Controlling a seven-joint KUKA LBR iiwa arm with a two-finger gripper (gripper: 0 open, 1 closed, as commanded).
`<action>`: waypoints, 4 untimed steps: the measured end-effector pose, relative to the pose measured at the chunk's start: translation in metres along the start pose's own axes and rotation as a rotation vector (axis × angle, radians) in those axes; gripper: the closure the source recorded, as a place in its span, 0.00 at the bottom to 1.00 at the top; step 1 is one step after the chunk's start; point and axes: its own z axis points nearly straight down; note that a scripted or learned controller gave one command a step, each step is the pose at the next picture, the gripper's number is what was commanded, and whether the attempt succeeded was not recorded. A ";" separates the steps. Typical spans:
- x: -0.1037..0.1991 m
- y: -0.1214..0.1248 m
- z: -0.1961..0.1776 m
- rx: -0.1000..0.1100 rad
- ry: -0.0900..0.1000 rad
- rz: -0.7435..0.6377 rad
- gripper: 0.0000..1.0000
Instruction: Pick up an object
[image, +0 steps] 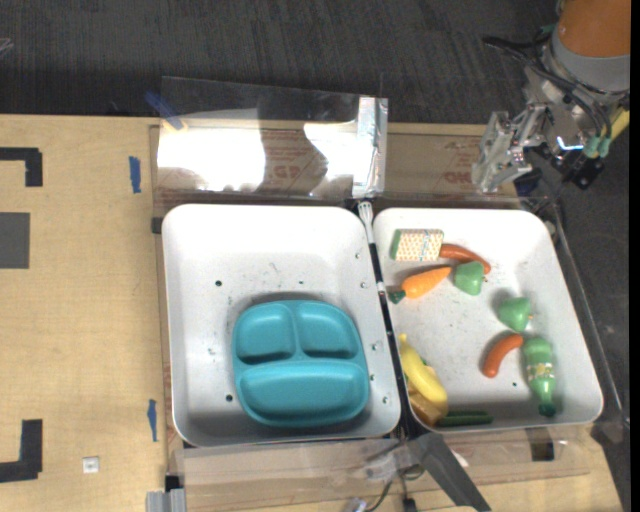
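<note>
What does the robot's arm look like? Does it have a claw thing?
The arm is grey with a bright orange band near its wrist. At its end is the gripper, a shiny silver metal part with two thin fingers. Dark cables loop around the wrist, and small green and yellow bits sit beside it.

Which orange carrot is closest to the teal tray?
The carrot beside the bin's left wall, under the checkered block. The others lie farther right of the teal tray.
</note>
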 end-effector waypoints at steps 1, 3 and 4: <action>0.004 -0.027 -0.009 0.001 0.005 -0.009 1.00; 0.012 -0.095 -0.024 0.000 0.015 0.068 1.00; 0.014 -0.128 -0.050 0.004 0.005 0.163 1.00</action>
